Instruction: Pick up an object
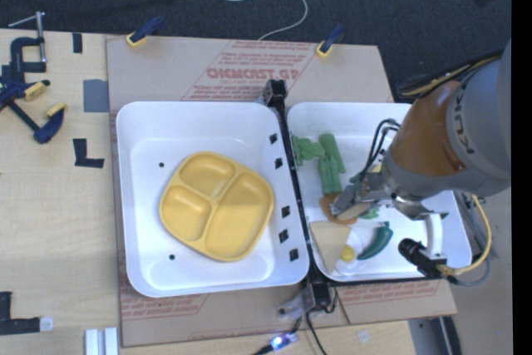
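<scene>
The two-finger gripper (pixel 349 202), its grip state indiscernible, is lowered over a crowded brown wedge-shaped toy (pixel 345 213); neighbours could be snagged.

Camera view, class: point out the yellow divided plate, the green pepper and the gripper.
yellow divided plate (pixel 217 204), camera view, on its central ridge.
green pepper (pixel 376 242), camera view, mid-body.
gripper (pixel 349 204), camera view, at its tip.

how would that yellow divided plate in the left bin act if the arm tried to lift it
The yellow plate looks like rigid moulded plastic, so probably stiff and light. It lies flat in the left bin, so it is unlikely to roll. Its glossy surface and low rim may slip from the jaws.
</scene>
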### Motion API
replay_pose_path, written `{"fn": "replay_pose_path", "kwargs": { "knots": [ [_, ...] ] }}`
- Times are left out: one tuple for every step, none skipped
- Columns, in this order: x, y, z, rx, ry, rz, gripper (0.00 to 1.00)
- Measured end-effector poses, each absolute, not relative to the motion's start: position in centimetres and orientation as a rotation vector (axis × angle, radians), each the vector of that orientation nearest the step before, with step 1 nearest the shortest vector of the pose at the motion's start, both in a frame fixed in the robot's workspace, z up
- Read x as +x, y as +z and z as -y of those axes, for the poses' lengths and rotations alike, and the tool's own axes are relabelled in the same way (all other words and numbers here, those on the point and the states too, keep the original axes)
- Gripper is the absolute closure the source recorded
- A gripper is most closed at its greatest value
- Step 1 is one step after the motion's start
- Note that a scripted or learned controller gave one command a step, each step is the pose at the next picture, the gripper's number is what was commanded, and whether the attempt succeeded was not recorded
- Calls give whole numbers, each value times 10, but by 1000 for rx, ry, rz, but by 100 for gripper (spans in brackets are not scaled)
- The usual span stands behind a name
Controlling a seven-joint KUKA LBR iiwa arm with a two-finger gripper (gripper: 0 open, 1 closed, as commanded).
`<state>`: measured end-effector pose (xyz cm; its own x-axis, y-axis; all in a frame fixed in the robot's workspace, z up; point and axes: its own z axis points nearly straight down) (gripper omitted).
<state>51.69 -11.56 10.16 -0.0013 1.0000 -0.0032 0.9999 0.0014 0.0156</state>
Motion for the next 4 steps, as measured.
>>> {"fn": "replay_pose_path", "kwargs": {
  "knots": [
    [526,157,119,2218,3,-2221,100],
    [528,219,113,2216,4,-2222,100],
    [528,224,112,2221,-1,-2224,100],
    [545,229,64,2215,0,-2230,100]
  ]
}}
